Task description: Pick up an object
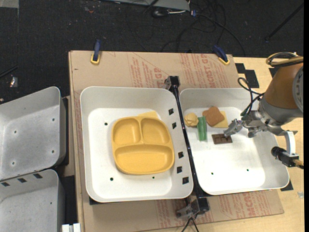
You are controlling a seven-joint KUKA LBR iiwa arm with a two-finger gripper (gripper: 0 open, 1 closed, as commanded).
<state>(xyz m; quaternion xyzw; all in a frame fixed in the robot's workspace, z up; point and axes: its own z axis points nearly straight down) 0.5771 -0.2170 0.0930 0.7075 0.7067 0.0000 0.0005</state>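
Observation:
The right white bin (241, 178) holds a green upright block (202, 128), a small pale yellow lump (191, 119), a tan toast-like piece (214, 115) lying on a yellow slice, and a flat dark brown piece (221, 138). My gripper (233, 128) reaches in from the right and hangs low over the bin's middle, just above and right of the dark brown piece and right of the toast piece. I see nothing held in it. The grey arm with its orange band (285, 88) rises at the right edge.
The left white bin (96, 178) holds a yellow divided plate (143, 145). A black divider (182, 139) runs between the bins. Both sit on a cardboard sheet (145, 64). Grey metal trays (29, 129) lie at the far left.

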